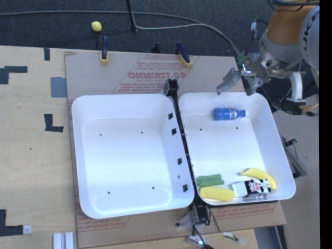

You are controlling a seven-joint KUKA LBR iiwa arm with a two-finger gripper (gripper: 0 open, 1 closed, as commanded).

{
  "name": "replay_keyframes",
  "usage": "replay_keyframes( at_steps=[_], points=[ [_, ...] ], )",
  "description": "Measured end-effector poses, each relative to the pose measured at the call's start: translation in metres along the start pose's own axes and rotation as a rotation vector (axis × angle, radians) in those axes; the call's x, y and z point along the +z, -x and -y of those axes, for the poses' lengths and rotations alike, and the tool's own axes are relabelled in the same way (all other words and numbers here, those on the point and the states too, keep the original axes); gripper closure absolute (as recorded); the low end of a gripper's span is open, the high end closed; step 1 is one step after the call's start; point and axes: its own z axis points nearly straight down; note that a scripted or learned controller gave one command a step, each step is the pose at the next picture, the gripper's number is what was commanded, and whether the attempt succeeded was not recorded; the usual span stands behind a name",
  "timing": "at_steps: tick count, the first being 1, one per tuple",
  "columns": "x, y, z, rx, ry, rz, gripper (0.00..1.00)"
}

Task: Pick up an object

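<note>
The right bin (275, 134) holds a blue bottle (228, 113) lying on its side near the back wall. At the bin's front lie a green piece (209, 180), a yellow corn cob (217, 193), a banana (261, 176) and a small white and black item (250, 188). My gripper (236, 84) hangs above the bin's back rim, up and right of the blue bottle. Its fingers (226, 83) are spread open with nothing between them.
The left bin (85, 139) lies beside the right one, joined by black clips (178, 134). Clamps (104, 51) hold the cardboard at the back. A yellow ball (96, 26) lies on the dark mat beyond. A cable (197, 25) runs across the back.
</note>
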Motion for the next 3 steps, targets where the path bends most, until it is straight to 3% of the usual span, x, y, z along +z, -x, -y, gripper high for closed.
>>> replay_keyframes(
  at_steps=[1, 2, 3],
  points=[
    [0.163, 0.002, 0.031, 0.001, -0.014, -0.002, 0.00],
    [0.081, -0.062, 0.062, -0.005, 0.007, -0.001, 0.00],
    [0.085, -0.097, 0.088, -0.003, -0.001, -0.001, 0.00]
  ],
)
